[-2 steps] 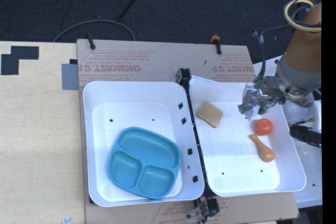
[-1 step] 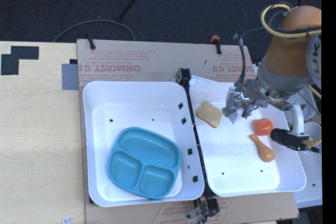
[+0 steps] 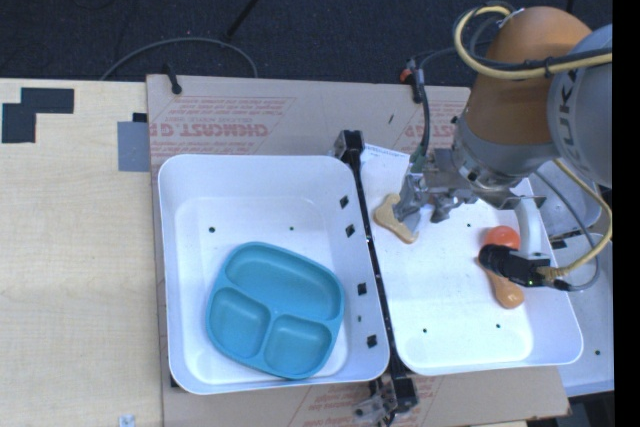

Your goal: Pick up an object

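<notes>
In the right bin [image 3: 470,355], a tan, flat, bread-like piece [image 3: 392,220] lies near the divider at the bin's upper left. My gripper [image 3: 425,205] hangs low right over its right end, open, with one finger [image 3: 409,201] at the piece's edge and the other further right. Nothing sits between the fingers. An orange object [image 3: 503,238] lies near the bin's right wall, its lower end [image 3: 510,296] tan-orange and its middle hidden by robot hardware. A blue divided plate [image 3: 275,308] rests in the left bin [image 3: 200,185].
The two bins meet at a black-clipped divider [image 3: 365,255]. They sit on a cardboard sheet [image 3: 250,120] on a pale wooden bench [image 3: 70,255]. The arm's wrist and cables hang over the right bin's upper right part.
</notes>
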Controlling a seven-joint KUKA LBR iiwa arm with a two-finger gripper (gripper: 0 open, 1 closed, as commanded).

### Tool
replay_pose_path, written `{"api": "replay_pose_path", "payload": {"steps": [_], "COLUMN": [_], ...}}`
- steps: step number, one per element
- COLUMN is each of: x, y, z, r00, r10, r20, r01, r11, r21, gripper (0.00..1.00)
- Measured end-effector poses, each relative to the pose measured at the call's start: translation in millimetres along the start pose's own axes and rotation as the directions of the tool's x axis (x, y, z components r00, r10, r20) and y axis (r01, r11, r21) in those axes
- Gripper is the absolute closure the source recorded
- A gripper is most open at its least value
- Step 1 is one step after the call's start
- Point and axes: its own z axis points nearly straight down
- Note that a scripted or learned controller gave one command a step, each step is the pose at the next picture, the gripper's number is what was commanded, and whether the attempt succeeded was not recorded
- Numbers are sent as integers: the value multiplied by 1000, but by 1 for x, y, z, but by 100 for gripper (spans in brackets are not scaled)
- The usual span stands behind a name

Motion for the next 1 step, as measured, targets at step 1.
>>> {"api": "replay_pose_path", "payload": {"steps": [1], "x": [52], "y": [-14], "z": [9], "r00": [1000], "r10": [0], "r20": [0], "r01": [0], "r11": [1000], "r21": [2], "gripper": [100]}}
